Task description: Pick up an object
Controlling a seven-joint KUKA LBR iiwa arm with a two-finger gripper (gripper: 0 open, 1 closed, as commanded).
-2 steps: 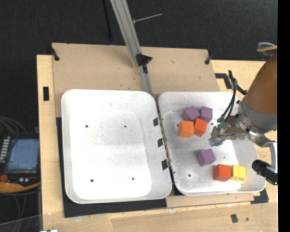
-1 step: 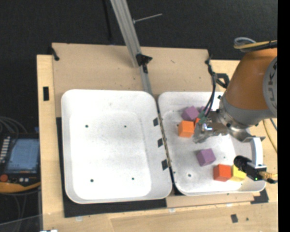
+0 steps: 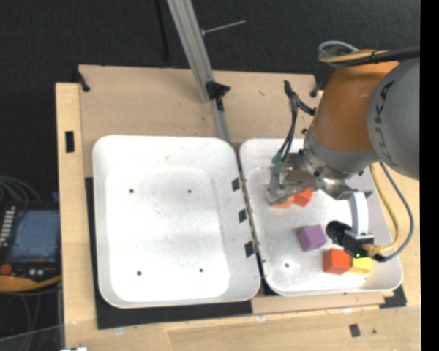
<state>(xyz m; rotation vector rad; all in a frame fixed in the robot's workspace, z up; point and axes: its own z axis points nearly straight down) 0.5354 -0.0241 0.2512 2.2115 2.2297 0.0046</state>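
The tool [image 3: 282,192] is positioned over an orange block [image 3: 298,198]; its state cannot be determined. The block is judged light and rigid, best gripped across flat sides.

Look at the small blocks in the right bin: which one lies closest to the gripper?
The orange block right beside the gripper; the purple block, red block and yellow block lie farther toward the front.

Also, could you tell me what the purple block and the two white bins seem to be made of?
The purple block looks like matte painted wood or foam: flat colour, crisp edges, no shine, though the view cannot settle which. The white bins look like moulded plastic with a smooth, faintly speckled finish; their rounded corners and raised rims suggest it.
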